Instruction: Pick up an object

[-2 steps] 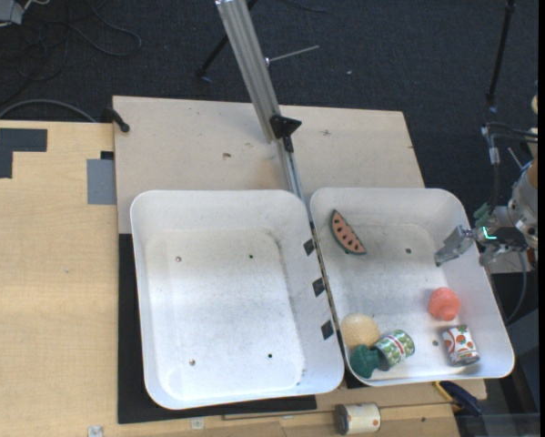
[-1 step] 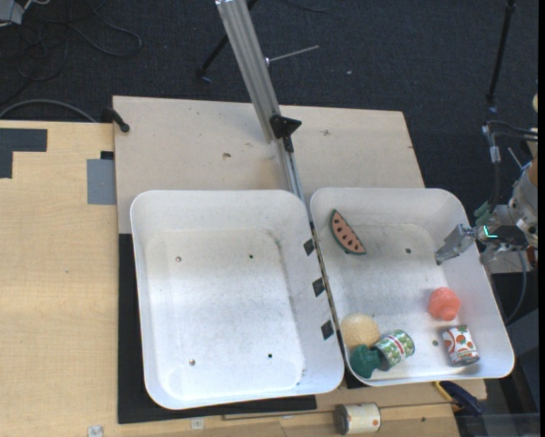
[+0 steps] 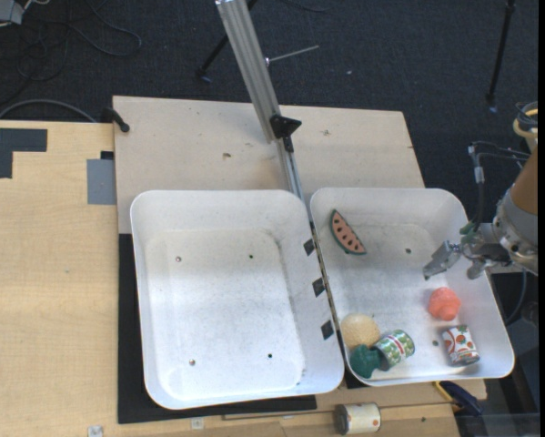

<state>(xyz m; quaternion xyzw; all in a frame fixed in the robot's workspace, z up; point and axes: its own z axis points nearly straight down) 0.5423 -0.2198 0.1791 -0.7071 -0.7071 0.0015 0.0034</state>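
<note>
Two white bins are sitting side by side on the surface (image 3: 54,271), and the arm is reaching over the right bin (image 3: 392,209) from its outer rim. The end effector (image 3: 454,259) is hovering above that bin's right part, and its fingers are looking spread, with nothing between them. Nearest to it, just below and slightly inward, the orange-red ball (image 3: 444,303) is lying on the bin floor; it is judged to be the likeliest target. Farther below the end effector, the small red-and-white can (image 3: 459,344) is resting near the bin's front corner. Well inward of the end effector, the watermelon slice toy (image 3: 347,232) is lying flat, and toward the front inner corner the beige ball (image 3: 360,329), the green-striped can (image 3: 395,346) and the dark green piece (image 3: 367,361) are crowding together, touching. To do this step well, the arm should be centring its open fingers over the orange-red ball, descending straight, and closing only once the fingers are straddling it, since a round thing is likely to roll away if nudged off-centre.
</note>
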